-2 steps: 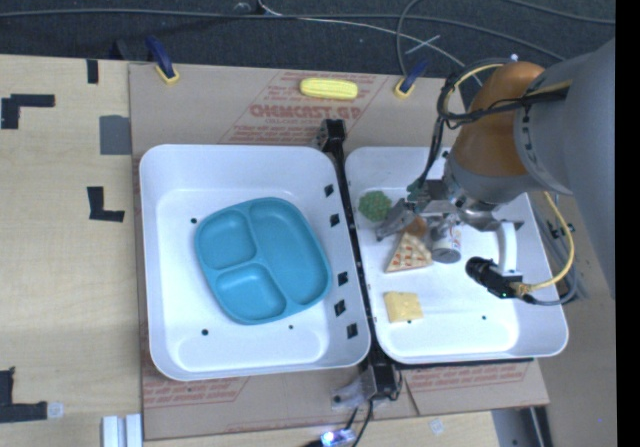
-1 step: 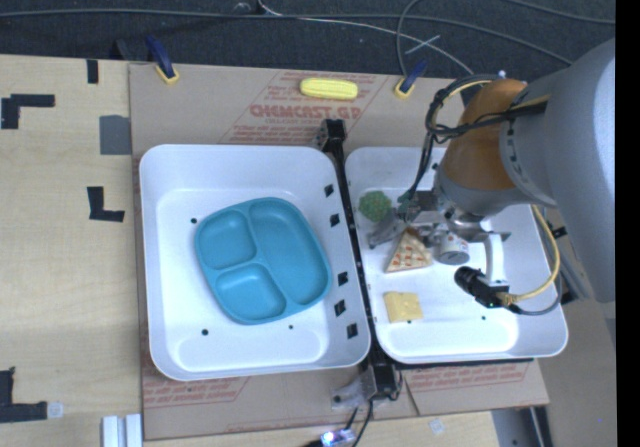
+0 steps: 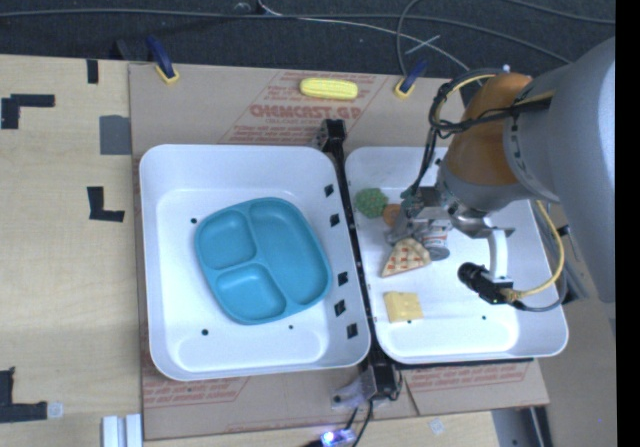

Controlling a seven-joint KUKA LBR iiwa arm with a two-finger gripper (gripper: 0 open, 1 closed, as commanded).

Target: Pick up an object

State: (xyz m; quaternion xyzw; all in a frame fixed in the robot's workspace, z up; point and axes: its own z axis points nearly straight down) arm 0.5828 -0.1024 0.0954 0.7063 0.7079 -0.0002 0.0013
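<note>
Cardboard-covered bench (image 3: 200, 115) is seen bearing two shallow white bins. At nine o'clock, the left bin (image 3: 160, 235) holds a blue sectioned plastic tray (image 3: 262, 259). At three o'clock, the gripper (image 3: 415, 227) is lowered just above a waffle-patterned pizza-slice toy (image 3: 405, 259); its jaw state cannot be told. Closing on the toy is judged next.

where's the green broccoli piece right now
In the right bin, near its upper-left corner, beside the divider, just above the pizza slice and left of the gripper.
</note>
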